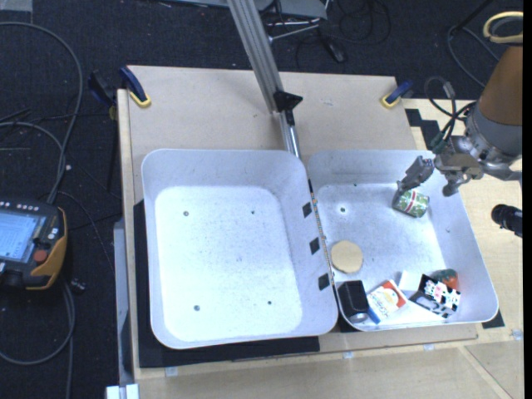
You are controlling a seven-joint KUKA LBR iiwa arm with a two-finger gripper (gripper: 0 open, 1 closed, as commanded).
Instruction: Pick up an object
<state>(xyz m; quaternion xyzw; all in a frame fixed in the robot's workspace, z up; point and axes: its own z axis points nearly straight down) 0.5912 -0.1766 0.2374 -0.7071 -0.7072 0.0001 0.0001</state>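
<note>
Hovering with jaws apart, gripper just above green can at right bin's one o'clock; lower squarely, straddle, then close.

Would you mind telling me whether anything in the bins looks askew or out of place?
Nothing looks spilled or damaged. The small green can lies tipped on its side in the right bin, just below the gripper; the other items crowd that bin's near edge.

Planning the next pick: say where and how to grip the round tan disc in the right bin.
The round tan disc lies flat near the right bin's left wall, apart from the other items. Probably best come straight down from above and pinch opposite edges across its width; its low profile offers no side hold.
</note>
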